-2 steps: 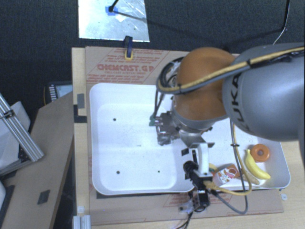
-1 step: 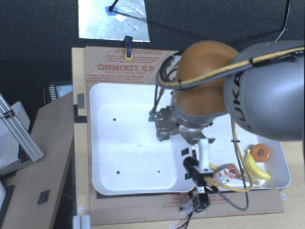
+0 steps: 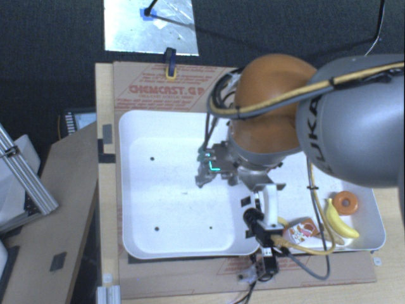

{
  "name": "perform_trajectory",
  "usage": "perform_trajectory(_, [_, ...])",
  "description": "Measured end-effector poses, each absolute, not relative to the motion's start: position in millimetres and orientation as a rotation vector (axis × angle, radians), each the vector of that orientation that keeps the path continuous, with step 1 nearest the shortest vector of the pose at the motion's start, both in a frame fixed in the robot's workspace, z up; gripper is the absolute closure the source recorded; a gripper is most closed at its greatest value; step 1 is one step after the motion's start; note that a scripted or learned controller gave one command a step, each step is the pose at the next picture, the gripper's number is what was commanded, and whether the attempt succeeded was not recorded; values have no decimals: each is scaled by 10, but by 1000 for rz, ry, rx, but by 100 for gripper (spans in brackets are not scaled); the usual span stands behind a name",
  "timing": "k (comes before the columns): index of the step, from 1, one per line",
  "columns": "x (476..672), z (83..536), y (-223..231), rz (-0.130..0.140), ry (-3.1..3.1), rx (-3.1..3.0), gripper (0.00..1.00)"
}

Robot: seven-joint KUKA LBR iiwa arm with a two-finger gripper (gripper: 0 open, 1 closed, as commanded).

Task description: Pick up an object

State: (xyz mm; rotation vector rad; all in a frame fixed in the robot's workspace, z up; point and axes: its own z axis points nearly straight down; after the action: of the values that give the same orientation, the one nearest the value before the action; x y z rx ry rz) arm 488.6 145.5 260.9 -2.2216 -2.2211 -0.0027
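Note:
My gripper point(image 3: 212, 175) hangs over the right part of the left white bin point(image 3: 136, 170), below the orange wrist band. Nothing shows beneath it on the bin floor. In the right bin point(image 3: 378, 230), near its front right corner, lie a yellow banana point(image 3: 338, 223), an orange ring-shaped thing point(image 3: 345, 202) and a white and red packet point(image 3: 302, 231). The arm covers most of the right bin.
The bins stand on a cardboard sheet point(image 3: 161, 84) with red print. A shiny metal plate point(image 3: 149, 16) lies beyond the bench at the back. To the left stands a brown side table point(image 3: 60, 201) with an aluminium rail point(image 3: 25, 176).

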Motion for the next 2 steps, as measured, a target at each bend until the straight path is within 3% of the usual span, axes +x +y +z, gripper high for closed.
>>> perform_trajectory(1, [4861, 800, 1433, 0, -2221, -2224, 0])
perform_trajectory(2, [5832, 858, 1104, -8, -2224, -2230, 0])
